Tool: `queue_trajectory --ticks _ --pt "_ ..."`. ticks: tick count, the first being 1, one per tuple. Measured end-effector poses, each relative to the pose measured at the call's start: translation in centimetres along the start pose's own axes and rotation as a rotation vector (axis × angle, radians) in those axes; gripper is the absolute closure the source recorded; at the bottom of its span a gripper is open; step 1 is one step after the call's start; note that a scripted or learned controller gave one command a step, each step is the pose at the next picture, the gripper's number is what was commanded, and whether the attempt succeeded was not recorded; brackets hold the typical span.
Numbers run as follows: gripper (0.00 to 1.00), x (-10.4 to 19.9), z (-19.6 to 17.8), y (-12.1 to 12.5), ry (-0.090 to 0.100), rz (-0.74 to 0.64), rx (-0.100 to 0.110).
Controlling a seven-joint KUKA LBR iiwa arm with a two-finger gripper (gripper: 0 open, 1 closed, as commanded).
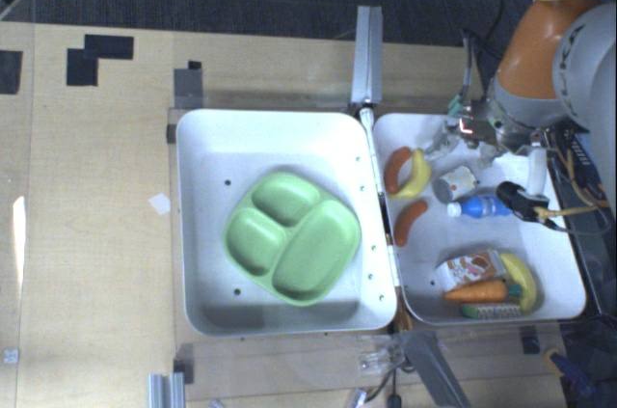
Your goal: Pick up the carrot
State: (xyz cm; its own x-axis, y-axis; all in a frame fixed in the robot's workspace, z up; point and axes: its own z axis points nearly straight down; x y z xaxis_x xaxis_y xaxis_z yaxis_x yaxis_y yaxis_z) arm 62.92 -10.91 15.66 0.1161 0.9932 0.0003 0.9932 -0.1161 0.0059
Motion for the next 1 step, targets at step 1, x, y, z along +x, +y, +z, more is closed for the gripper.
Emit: queue_trajectory --ticks 1 --pt "0.00 1.60 6.69 -6.76 0.001 -0.019 -0.005"
